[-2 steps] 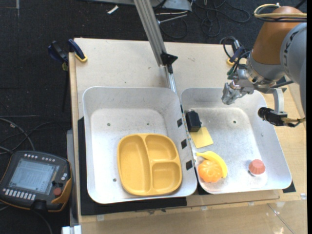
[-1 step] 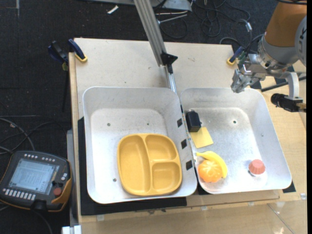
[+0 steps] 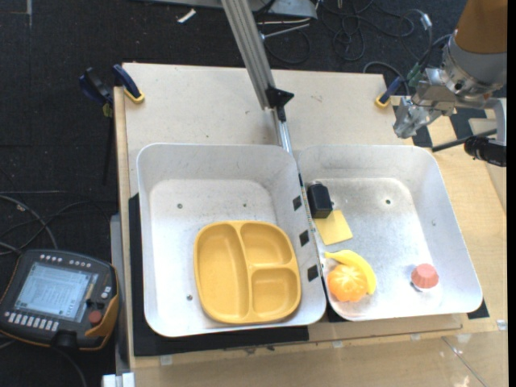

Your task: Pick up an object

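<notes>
Teach pendant (image 3: 55, 297) lies nearest; gripper (image 3: 407, 123), grip state unreadable, hangs beyond the right bin (image 3: 439, 216).

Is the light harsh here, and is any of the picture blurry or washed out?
Camera view: soft, even light; the orange casts only a faint shadow in the right bin; bin walls look bright but not blown out; the gripper looks slightly soft.

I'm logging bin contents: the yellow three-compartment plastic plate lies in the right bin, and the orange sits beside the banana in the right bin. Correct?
Not quite. The camera view shows the yellow three-compartment plastic plate in the left white bin. The orange does sit beside the banana in the right white bin.
</notes>
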### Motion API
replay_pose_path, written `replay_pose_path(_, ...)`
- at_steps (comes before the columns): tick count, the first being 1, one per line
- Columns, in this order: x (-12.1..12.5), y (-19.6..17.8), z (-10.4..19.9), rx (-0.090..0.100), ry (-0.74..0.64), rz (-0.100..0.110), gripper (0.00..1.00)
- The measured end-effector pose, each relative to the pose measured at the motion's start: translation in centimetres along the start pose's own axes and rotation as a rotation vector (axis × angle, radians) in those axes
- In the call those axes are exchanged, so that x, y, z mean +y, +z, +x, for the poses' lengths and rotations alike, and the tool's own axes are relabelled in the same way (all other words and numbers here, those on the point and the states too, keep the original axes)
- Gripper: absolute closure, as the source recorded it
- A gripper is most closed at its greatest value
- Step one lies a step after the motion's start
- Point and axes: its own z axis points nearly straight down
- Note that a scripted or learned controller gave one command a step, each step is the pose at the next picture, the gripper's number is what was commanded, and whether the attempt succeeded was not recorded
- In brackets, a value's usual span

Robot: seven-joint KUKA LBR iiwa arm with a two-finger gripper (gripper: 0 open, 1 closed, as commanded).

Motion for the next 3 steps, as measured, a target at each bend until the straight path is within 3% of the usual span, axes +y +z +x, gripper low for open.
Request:
replay_pose_path(1,-1.4,1.8,4.5,0.002,-0.004,0.009,1.0)
replay_pose_path(3,-4.8,1.6,14.8,0.004,-0.006,0.009,1.0)
